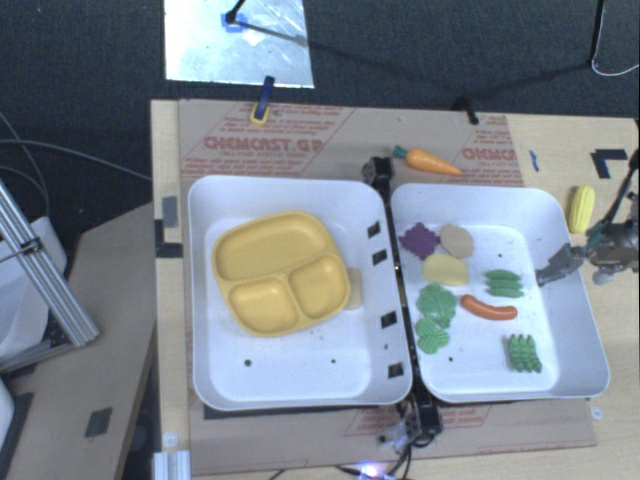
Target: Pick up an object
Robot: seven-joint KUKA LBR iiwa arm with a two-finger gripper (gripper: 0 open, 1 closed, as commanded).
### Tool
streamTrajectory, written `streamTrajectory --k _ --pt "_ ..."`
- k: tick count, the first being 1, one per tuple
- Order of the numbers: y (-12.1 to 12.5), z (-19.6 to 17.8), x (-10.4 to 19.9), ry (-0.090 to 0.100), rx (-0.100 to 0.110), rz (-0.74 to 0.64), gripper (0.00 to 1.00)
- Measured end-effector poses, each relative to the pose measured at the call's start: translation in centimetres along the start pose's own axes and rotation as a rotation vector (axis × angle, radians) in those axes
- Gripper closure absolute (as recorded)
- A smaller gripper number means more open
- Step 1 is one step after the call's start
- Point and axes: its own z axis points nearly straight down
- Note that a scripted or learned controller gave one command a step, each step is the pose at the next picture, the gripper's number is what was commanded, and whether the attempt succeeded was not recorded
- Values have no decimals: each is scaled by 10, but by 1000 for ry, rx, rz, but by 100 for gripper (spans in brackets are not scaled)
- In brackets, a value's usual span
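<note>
The right bin (570, 338) holds several toy foods: a purple piece (419, 239), a tan round piece (457, 240), a yellow block (446, 269), a red-orange sausage (488, 309), a leafy green piece (436, 303) and small green pieces (504, 283) (523, 352) (432, 337). My gripper (553, 267) reaches in from the right, over the bin's right side. It is to the right of the green piece and the sausage and touches none of them. Nothing shows in its grasp.
The left bin (215, 368) holds a yellow divided plate (279, 273). On the bench behind the bins lies a toy carrot (428, 161). A toy corn cob (581, 208) lies outside the right bin, near my arm. A black divider (395, 288) runs between the bins.
</note>
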Motion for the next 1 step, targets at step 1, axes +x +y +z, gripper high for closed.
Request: streamTrajectory --k 1 --pt "-23 159 -2 6 16 3 0"
